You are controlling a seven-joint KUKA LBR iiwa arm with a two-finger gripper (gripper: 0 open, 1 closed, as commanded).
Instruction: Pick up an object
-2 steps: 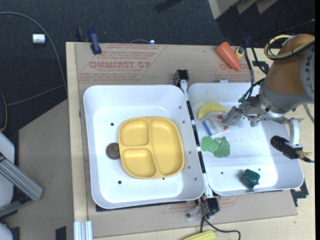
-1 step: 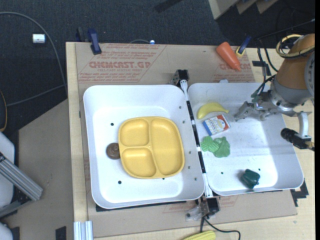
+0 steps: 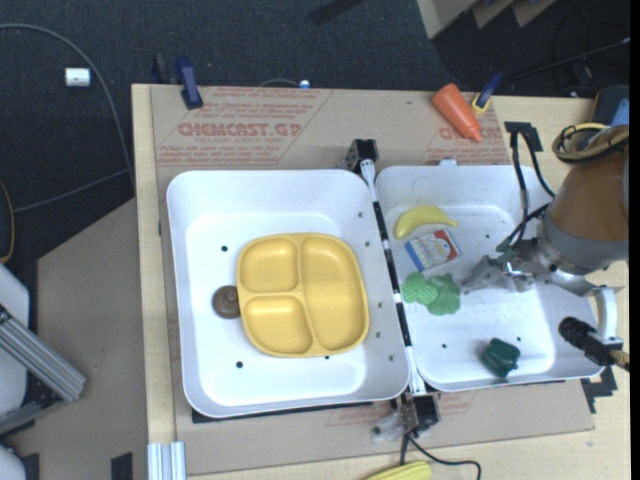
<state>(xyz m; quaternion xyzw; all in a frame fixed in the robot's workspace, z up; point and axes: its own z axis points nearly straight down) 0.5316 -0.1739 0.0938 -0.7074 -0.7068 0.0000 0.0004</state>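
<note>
The right bin holds a yellow banana, a small white and blue carton, a light green leafy toy and a dark green block. My gripper reaches in low from the right, its tip between the carton and the light green toy, a little to their right. No object shows between its fingers. The arm's orange band sits over the bin's right wall.
The left bin holds a yellow divided plate with a small brown round piece at its left edge. An orange carrot-shaped toy and a blue clamp lie on the cardboard behind the bins.
</note>
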